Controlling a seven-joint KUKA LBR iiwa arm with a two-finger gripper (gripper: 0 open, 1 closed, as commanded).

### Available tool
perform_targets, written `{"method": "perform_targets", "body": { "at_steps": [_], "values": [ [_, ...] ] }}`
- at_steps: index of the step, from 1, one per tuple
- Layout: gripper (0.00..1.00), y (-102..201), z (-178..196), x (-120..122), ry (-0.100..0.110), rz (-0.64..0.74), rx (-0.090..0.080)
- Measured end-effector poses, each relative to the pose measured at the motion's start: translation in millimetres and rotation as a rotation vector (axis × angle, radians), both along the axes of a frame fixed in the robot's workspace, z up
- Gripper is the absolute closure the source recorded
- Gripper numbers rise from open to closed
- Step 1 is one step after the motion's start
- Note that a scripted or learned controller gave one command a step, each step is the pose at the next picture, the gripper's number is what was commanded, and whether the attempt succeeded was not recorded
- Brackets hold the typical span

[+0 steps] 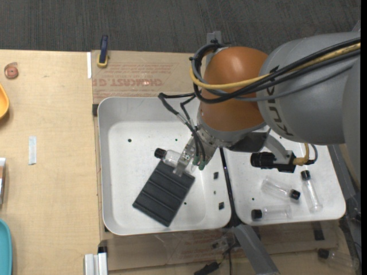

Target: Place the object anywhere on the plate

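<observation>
A black ribbed plate [163, 195] lies tilted on the floor of the left bin [117, 171]. My gripper [185, 162] hangs over the plate's upper right corner, under the orange wrist. A clear vial [168, 156] with a black cap sticks out to the left from between the fingers, at the plate's top edge. The fingers look shut on the vial's far end. I cannot tell whether the vial touches the plate.
The right bin [332, 208] holds several clear vials with black caps, such as one [278, 189] near its middle and another [309, 187] at the right. The arm covers the wall between the bins. A tan bench top [46, 171] lies to the left.
</observation>
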State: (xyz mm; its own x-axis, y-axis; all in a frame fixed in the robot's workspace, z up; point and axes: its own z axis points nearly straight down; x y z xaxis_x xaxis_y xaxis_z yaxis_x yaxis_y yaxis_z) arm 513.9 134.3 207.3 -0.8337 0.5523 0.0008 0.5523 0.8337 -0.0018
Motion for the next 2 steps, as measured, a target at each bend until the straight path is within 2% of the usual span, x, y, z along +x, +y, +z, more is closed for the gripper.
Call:
{"method": "perform_targets", "body": {
  "at_steps": [1, 2],
  "values": [
    [1.0, -24.2, 51.6, -35.4, -0.002, 0.171, 0.001],
    [1.0, -10.3, -22.4, 0.4, 0.001, 0.302, 0.001]
  ]
}}
